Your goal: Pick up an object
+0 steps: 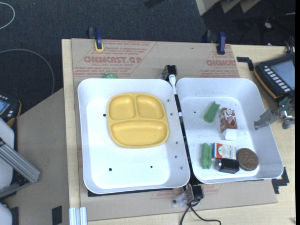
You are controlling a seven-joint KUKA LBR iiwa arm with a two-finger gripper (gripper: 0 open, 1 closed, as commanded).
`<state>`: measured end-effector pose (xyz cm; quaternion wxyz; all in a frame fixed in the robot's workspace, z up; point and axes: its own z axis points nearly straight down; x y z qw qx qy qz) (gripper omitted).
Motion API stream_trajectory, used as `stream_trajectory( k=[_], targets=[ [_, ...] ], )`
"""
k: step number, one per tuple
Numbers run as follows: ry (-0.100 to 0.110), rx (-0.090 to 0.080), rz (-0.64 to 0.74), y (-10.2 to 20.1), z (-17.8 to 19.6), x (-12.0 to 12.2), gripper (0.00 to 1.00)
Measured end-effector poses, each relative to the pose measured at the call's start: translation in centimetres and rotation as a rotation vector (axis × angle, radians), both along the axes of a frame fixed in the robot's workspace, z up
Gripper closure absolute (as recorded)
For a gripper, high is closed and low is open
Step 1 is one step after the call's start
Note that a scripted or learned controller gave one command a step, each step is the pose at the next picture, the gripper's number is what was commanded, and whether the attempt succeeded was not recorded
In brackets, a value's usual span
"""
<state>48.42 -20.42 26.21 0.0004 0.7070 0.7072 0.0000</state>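
The right bin (pixel 253 93) holds several small items. There is a green pod (pixel 211 112) and a brown and white packet (pixel 228 118) with a white cube (pixel 230 134) just below it. Nearer the front lie a second green piece (pixel 206 155), a small printed box (pixel 225 150), a black object (pixel 228 165) and a brown round disc (pixel 247 159). My gripper (pixel 274 117) is at the right bin's right rim, apart from all of these, with nothing seen in it. The left bin (pixel 89 135) holds a yellow divided plate (pixel 138 120).
A yellow-edged tablet (pixel 276 76) lies at the back right of the bench. Two blue clamps (pixel 98 36) (pixel 221 42) grip the cardboard's far edge. A small green scrap (pixel 110 75) lies behind the left bin. A black cable (pixel 177 107) runs between the bins.
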Motion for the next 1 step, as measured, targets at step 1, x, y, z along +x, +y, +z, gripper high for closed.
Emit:
stream_trajectory(
  k=[1],
  targets=[
    [-0.013,-0.002,0.007,5.20,9.78,-0.29,0.00]
  ],
)
